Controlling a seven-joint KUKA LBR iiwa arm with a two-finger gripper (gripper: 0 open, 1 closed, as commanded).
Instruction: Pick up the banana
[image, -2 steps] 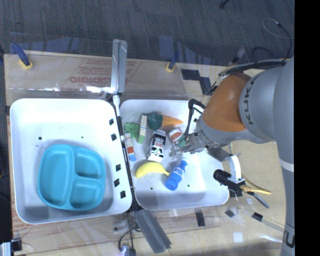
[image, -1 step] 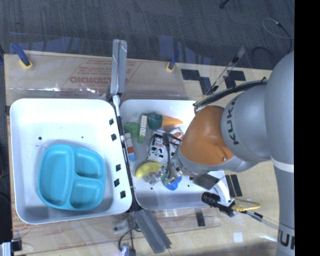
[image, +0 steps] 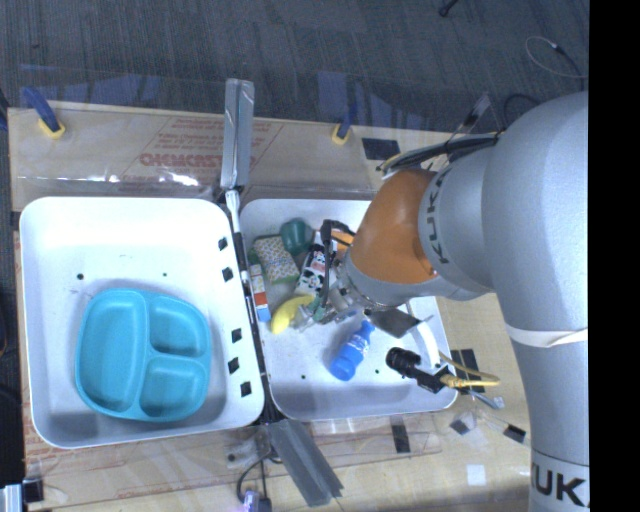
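The yellow banana (image: 291, 313) lies in the right bin (image: 330, 402), near its left wall. My gripper (image: 323, 303) hangs low over the bin just to the banana's right, close to its right end. The grey arm with its orange band covers much of the bin's right half. I cannot make out anything held in the gripper.
A blue bottle (image: 349, 354) lies just below and right of the gripper. A green object (image: 296, 235), a patterned pale block (image: 276, 259) and a thin marker (image: 260, 291) lie at the bin's upper left. A blue divided plate (image: 145, 352) sits in the left bin (image: 50, 240).
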